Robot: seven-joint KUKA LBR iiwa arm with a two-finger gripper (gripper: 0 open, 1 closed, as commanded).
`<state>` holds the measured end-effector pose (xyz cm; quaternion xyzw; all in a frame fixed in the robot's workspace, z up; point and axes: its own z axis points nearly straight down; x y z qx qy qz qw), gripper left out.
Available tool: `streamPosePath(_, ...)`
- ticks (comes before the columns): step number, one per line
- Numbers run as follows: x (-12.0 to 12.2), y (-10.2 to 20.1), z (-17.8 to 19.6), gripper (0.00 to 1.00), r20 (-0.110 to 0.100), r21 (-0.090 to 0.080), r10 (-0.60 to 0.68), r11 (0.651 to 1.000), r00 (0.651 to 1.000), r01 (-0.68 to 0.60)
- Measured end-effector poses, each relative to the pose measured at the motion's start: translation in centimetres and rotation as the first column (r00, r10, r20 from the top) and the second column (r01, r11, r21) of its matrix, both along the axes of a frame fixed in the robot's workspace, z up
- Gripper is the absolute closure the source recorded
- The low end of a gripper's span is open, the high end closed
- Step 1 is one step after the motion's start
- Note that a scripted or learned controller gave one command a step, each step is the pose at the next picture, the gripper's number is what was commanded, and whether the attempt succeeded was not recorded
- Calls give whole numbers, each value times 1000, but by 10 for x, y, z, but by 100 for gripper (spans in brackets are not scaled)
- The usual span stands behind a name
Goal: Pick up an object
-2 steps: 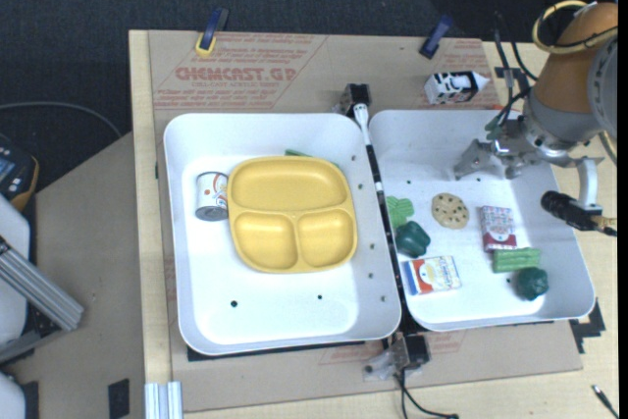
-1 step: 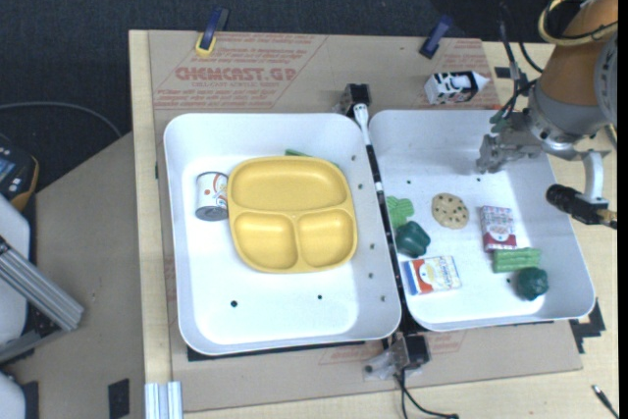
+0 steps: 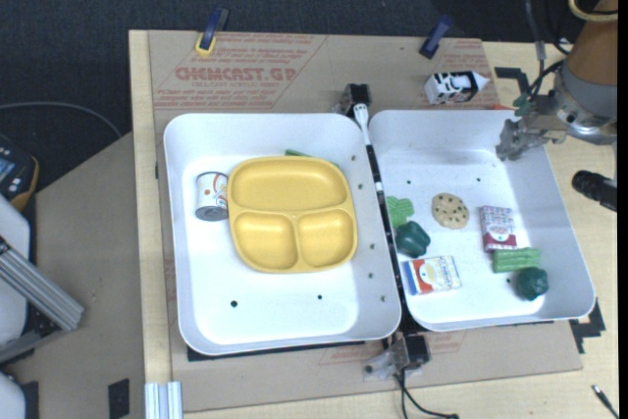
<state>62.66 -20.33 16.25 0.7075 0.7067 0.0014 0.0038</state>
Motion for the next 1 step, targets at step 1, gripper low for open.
streamPosePath(1,-1,6,47,100,1,1,3,1000,1000,-3)
